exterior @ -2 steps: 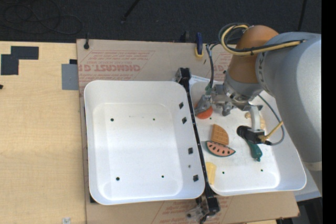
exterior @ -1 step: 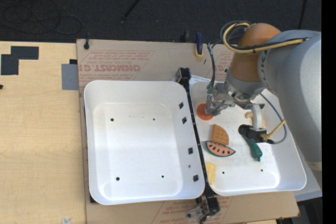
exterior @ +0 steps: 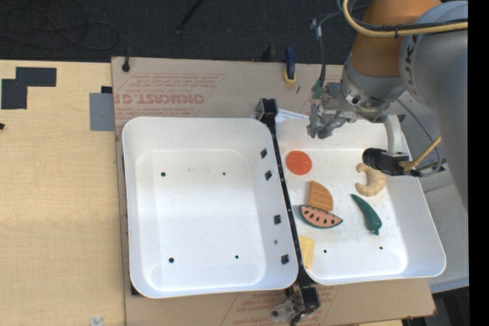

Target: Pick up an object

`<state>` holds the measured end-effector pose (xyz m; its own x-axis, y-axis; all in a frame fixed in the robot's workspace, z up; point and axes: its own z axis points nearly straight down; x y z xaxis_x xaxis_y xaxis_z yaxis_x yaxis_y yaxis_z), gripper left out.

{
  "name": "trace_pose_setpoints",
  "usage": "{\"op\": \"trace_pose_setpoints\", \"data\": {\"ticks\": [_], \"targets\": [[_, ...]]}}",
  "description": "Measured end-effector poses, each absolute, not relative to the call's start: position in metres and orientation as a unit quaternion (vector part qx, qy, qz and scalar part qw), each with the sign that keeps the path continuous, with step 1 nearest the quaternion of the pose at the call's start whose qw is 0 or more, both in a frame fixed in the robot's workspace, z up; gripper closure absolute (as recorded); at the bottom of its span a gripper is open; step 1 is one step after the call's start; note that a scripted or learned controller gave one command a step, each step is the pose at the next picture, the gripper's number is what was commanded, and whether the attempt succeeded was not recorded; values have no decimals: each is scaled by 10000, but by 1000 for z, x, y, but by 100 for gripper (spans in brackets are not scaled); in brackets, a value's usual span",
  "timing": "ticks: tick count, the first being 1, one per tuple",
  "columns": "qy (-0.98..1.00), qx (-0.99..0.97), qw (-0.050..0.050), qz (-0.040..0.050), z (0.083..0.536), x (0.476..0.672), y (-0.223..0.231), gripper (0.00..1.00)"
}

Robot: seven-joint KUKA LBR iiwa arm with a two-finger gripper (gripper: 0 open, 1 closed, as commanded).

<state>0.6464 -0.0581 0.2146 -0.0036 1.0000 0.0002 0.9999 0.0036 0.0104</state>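
The grey two-finger gripper (exterior: 322, 127) hangs apart, pinching nothing; no pickup is done. The round orange-red toy slice (exterior: 299, 162) lies just below-left of it.

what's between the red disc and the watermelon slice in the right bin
In the camera view, an orange bread-like wedge lies between the red disc and the watermelon slice.

Both bins (exterior: 145, 164) are white, on a tan cardboard sheet (exterior: 191, 88) printed in red. Below the jaws lie a red-orange disc (exterior: 299, 162), an orange-brown wedge (exterior: 321, 195), a red melon slice (exterior: 320, 217) with green rind and dark seeds, a pale yellow piece (exterior: 306, 250), a beige croissant (exterior: 373, 179) and a dark green pepper (exterior: 367, 214).
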Motion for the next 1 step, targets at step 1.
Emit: {"op": "trace_pose_setpoints", "data": {"ticks": [1], "targets": [[7119, 7023, -38, 6, 186, 643, 87, 100]]}}
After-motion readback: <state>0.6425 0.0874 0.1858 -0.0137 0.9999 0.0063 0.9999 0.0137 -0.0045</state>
